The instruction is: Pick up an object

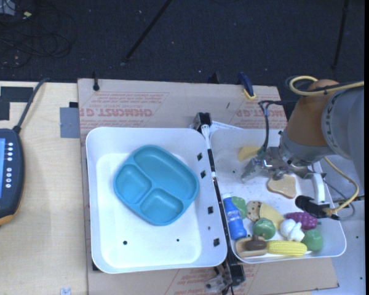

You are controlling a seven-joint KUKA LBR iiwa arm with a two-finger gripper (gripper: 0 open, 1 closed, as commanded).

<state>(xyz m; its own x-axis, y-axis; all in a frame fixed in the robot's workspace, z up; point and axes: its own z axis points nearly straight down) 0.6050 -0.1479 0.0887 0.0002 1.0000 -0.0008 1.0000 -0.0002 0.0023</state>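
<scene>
hovering low in the right bin (pixel 339 246) with gripper (pixel 256 166) spread wide and empty, beside yellow piece (pixel 247 152), toys (pixel 277 226) crowded nearby, likely closing on air or nudging.

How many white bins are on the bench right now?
2. The left bin holds a blue divided plate; the right bin holds the toy food pile, with the gripper above it.

A blue plate (pixel 155 184) lies in the left bin (pixel 104 238). The hand (pixel 257 166) hovers low in the right bin (pixel 338 241), above toy foods crowded along its near edge.
</scene>
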